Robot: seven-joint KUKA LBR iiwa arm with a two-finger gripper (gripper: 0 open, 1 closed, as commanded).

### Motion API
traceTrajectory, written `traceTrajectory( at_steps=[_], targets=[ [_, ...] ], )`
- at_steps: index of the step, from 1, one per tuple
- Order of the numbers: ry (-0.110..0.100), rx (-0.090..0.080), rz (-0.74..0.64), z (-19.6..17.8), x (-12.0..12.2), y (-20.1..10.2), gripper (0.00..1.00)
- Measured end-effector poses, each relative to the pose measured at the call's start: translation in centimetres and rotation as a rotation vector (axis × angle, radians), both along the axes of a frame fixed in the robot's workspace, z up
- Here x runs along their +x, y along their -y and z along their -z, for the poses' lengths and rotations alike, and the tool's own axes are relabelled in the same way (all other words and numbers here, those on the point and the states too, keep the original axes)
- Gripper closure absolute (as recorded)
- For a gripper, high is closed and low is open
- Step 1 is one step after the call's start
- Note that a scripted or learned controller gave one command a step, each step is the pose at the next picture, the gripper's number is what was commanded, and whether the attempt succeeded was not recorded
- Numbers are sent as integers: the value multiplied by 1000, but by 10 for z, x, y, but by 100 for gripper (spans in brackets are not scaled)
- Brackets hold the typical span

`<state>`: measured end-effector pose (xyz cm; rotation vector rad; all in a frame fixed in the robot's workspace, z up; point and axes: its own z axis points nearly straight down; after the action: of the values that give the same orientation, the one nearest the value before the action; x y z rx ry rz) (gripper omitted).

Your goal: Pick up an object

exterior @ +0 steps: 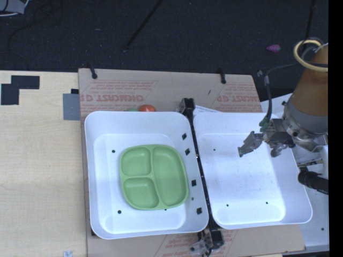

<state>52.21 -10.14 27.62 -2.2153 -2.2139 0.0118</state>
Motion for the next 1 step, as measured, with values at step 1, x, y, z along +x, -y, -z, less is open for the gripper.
traceTrajectory(
  at_steps=[1],
  targets=[
    [11,-2,-2,-5,2,0,0]
  ],
)
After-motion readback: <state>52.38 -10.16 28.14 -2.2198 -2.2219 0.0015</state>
